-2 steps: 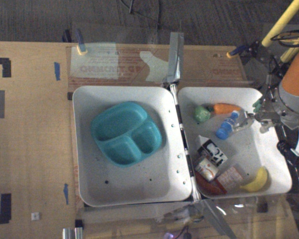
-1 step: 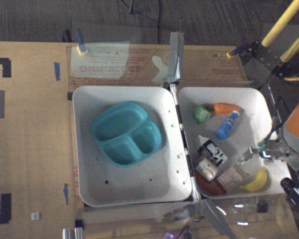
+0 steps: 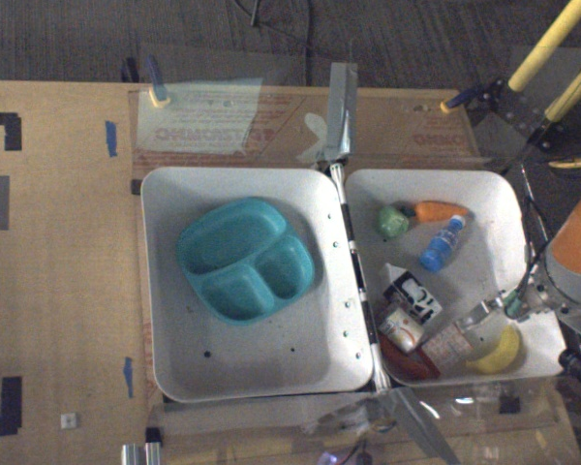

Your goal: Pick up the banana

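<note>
We see the curved yellow banana [image 3: 499, 350] in the right white bin's [image 3: 504, 190] near right corner. Our metal gripper [image 3: 494, 310] hangs just above it, ready to grab. We cannot tell its state.

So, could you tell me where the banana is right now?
The banana lies in the near right corner of the right bin in the camera view, just below the gripper.

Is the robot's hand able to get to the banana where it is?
Probably yes. The hand hovers just above the banana in the right bin's corner. A clear packet crowds its left end, and the wall is close.
</note>
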{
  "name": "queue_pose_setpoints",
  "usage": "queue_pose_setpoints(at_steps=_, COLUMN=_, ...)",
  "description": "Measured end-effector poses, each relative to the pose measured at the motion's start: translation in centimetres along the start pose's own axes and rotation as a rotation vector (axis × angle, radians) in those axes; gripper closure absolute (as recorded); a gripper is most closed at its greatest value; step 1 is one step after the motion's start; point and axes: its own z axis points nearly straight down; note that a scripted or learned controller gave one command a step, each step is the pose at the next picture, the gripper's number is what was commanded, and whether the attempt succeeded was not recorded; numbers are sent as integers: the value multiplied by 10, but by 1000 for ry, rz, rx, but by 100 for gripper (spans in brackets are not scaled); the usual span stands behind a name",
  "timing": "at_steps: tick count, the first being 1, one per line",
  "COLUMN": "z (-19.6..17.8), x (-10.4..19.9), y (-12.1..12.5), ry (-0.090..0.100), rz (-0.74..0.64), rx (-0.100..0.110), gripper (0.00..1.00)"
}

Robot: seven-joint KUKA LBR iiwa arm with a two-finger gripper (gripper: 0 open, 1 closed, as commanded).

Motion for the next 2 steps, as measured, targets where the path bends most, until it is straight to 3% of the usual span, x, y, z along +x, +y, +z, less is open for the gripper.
queue_pose_setpoints(at_steps=1, z=0, x=0, y=0, ry=0, rz=0, rx=-1, gripper=0)
queue_pose_setpoints(at_steps=2, z=0, x=2, y=6, ry=4, rz=255, rx=-12, gripper=0)
